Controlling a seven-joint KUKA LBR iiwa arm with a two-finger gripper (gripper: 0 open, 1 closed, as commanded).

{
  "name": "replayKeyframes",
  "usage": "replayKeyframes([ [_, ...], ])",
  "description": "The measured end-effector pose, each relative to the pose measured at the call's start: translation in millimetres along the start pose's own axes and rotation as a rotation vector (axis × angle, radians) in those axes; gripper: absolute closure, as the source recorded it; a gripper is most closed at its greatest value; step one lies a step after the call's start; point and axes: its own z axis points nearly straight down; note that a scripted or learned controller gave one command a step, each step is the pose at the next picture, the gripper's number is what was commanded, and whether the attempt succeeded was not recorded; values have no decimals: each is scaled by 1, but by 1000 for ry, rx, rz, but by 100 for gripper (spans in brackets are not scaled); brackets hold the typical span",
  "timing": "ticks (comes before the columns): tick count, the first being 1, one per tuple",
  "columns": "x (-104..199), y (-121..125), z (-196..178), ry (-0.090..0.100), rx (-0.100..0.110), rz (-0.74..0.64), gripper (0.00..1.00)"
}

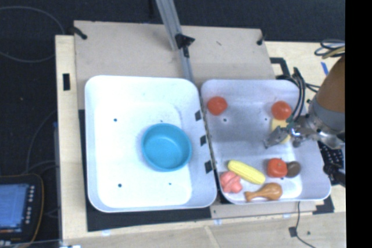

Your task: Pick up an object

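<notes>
Toy food lay scattered in the right bin (250, 90), and any piece of it could have served as the object to pick up. A red ball (217, 105) sat near the bin's upper left, another red ball (281, 109) near the upper right with a small yellow piece (279, 123) just beside it, and along the near edge lay a corn cob (246, 172), a pink piece (231, 182), a drumstick (264, 192), a tomato (276, 167) and a dark brown piece (293, 169) touching it. The left bin (104, 101) held a blue bowl (166, 146), well apart from the arm's reach side. The gripper (282, 137) hung over the right bin between the upper red ball and the tomato, probably placed there because that cluster was nearest. Nothing was seen between its fingers; whether they were spread or closed could not be told, as the view was too blurred there.
</notes>
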Motion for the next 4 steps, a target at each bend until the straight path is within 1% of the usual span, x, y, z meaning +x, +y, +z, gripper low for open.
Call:
replayKeyframes([
  [1, -2, 0, 36, -2, -6, 2, 0],
  [2, -2, 3, 22, -4, -17, 6, 100],
  [3, 1, 1, -27, 2, -12, -4, 100],
  [4, -5, 4, -93, 0, -15, -5, 100],
])
